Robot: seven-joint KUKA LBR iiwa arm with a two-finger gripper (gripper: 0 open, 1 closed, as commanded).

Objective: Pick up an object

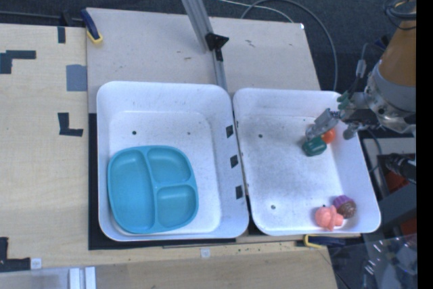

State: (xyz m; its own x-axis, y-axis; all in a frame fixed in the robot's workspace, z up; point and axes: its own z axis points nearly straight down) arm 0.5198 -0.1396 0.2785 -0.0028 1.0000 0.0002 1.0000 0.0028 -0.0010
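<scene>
The claw (319,128) hangs right over the green toy (314,146), just below its tips; its grip I cannot tell.

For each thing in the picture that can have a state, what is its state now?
Gripper: low in the right bin, at the green object; open or shut is not clear.
Green object: lying in the right bin.
Orange object: beside the green one.
Pink toy: lying in the bin's near corner.
Purple toy: next to the pink toy.
Blue divided plate: flat in the left bin.
</scene>
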